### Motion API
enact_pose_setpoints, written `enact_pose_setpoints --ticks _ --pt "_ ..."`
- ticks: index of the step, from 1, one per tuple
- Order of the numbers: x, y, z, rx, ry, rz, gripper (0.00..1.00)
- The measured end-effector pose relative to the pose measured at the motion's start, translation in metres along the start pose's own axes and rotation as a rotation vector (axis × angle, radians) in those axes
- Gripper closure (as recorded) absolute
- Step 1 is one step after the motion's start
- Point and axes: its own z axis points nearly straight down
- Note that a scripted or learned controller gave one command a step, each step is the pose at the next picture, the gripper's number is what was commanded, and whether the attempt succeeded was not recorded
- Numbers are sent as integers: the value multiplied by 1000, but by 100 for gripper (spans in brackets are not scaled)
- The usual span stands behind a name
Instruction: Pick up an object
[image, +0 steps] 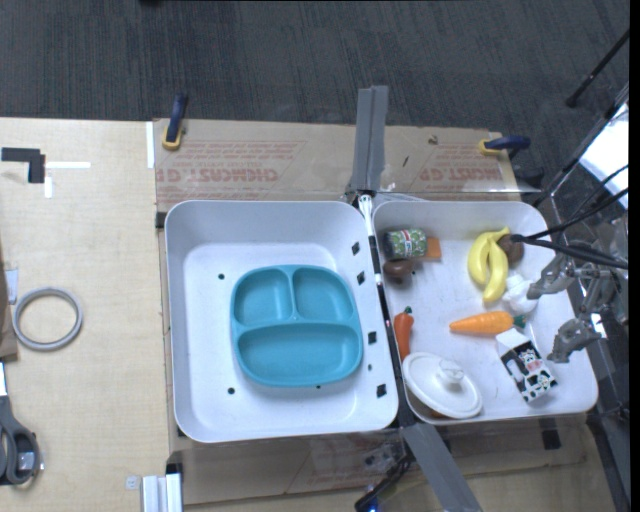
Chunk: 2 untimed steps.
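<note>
The right bin (440, 292) holds a yellow banana (488, 262), an orange carrot (482, 323), a cow-patterned milk carton (527, 366), a white lidded bowl (445, 384), a green can (407, 242), a small brown item (398, 268) and a red-orange vegetable (402, 332). My gripper (556, 314) hovers at this bin's right edge, open, its two fingers pointing left. One finger (549, 283) is near a small white object (516, 293); the other is above the carton. Nothing sits between them.
The left bin (190, 300) carries a teal divided plate (297, 325). A grey tape roll (45, 318) and scissors (18, 450) lie on the bench at far left. Clamps (176, 122) hold cardboard behind the bins. Dark cables cross the right edge.
</note>
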Motion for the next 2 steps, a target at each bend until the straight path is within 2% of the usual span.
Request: enact_pose_setpoints --ticks 1,2 --pt "-59 -15 121 0 1 64 0" --pt "-77 -5 169 0 1 139 0"
